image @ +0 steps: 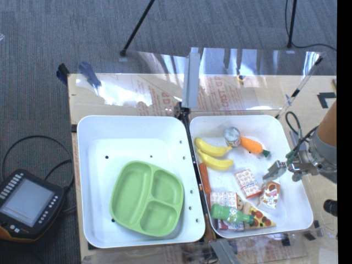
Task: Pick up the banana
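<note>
From the camera view, the arm point(333, 142) enters at the right edge, its orange band just showing above the grey wrist, and it stretches leftward over the right rim of the right bin point(286, 128). The gripper point(279, 169) sits low over the bin's right side, pointing left and slightly down; whether it is open or closed I cannot tell, and nothing is seen held in it.

The banana point(215, 154) lies in the upper left part of the right bin as two yellow curved pieces, one above the other, close to the bin's left wall. It is well apart from the gripper, to the gripper's left and a little higher in the frame. Between them lie an orange carrot point(254, 145), a grey round can point(232, 136) and a small red and white packet point(247, 183).

Near the gripper a snack packet point(270, 195) rests just below it. A green bottle point(233, 214) and a pizza slice point(258, 218) crowd the bin's bottom edge, and a thin orange-red stick point(204, 181) runs along the left wall. Bare white floor shows right of the banana.

The left bin point(93, 131) holds a green divided plate point(147, 197).
</note>
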Available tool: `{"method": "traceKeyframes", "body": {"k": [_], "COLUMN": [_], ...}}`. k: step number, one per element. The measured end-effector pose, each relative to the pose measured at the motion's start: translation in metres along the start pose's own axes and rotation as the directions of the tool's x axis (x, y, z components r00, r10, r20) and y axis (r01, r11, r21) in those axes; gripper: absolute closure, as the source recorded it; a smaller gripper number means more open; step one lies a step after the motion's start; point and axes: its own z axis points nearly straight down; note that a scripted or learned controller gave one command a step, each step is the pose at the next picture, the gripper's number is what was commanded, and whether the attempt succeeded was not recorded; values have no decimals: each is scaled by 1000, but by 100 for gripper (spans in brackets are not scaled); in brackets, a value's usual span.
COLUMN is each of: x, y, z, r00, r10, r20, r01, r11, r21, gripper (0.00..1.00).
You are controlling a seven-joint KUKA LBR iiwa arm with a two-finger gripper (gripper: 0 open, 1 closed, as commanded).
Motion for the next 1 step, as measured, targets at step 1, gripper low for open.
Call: {"method": "traceKeyframes", "body": {"k": [1], "x": [54], "y": [43], "z": [65], "r00": [1000], "r10": [13], "r20": [0], "r01": [-13], "r11": [1000], "r21": [1], "gripper": [0]}}
